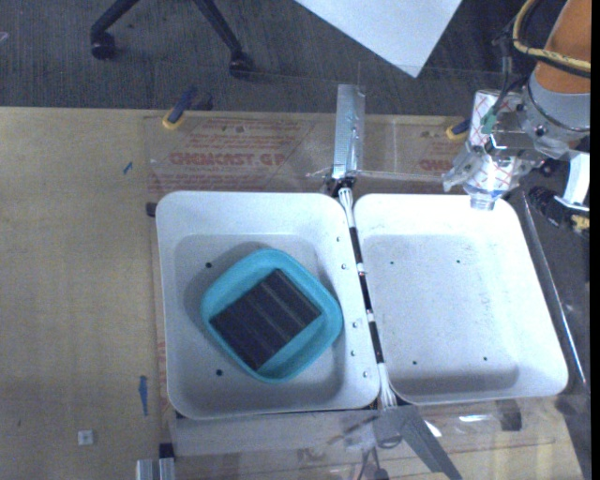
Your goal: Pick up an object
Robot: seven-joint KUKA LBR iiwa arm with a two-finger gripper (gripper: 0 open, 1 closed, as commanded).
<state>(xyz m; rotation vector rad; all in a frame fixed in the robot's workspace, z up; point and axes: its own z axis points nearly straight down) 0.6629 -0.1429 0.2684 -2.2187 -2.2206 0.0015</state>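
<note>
**Inspector:** Camera view shows two white bins side by side on the tabletop (75, 281). The left bin (178, 225) carries one item: a teal square dish (272, 314) with a dark ribbed inner face, turned corner-on so it reads as a diamond. It lies flat on the bin floor, slightly toward 5 o'clock of that bin's centre, its 3 o'clock corner near the wall at the divider.

**Clerk:** And the arm?

**Inspector:** The arm (562, 56) enters at 2 o'clock of the frame, orange band visible at the top corner. The jaws (483, 183) hang over the far rim of the right bin (450, 309), at that bin's 1 o'clock corner, well apart from the dish.

**Clerk:** State of the jaws?

**Inspector:** Cannot tell. The fingertip area is a pale, blurred cluster against the white rim; whether it is parted or closed is not legible, and nothing can be made out between the tips.

**Clerk:** Anything else on record?

**Inspector:** A metal bracket (349, 131) stands at 12 o'clock above the divider between the bins. A white sheet (384, 28) lies beyond the tabletop at 12 o'clock.
</note>
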